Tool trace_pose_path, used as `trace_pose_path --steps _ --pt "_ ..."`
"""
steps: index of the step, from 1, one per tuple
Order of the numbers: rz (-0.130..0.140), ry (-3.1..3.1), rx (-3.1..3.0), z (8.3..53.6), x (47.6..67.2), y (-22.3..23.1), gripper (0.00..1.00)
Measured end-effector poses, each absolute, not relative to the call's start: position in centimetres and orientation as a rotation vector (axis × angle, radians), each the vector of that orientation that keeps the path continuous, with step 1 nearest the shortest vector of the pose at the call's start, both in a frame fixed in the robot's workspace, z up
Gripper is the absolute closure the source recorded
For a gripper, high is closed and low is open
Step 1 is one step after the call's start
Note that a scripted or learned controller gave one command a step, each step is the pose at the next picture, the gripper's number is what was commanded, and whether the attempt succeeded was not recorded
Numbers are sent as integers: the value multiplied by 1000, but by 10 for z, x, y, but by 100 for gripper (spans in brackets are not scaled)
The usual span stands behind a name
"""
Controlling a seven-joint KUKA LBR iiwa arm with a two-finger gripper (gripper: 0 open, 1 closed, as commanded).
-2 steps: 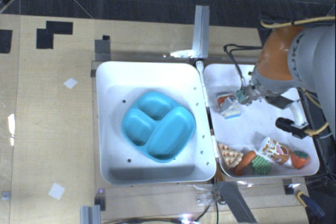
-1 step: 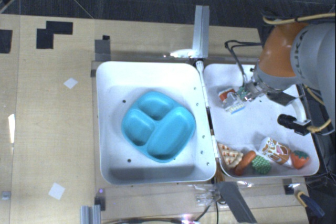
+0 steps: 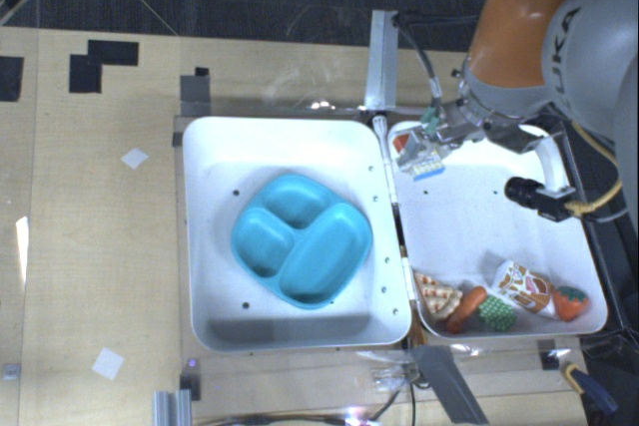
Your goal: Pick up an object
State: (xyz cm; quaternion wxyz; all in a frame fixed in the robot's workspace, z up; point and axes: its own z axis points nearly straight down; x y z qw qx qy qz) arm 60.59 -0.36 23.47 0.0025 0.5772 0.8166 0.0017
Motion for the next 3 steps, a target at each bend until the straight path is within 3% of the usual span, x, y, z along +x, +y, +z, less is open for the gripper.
trace_pose_path --steps 1,2,3 --pt "4 2425 1992 218 596 -8 100" --pt "4 2594 1764 186 630 5 100" --pt "5 2846 1319 187 610 40 100"
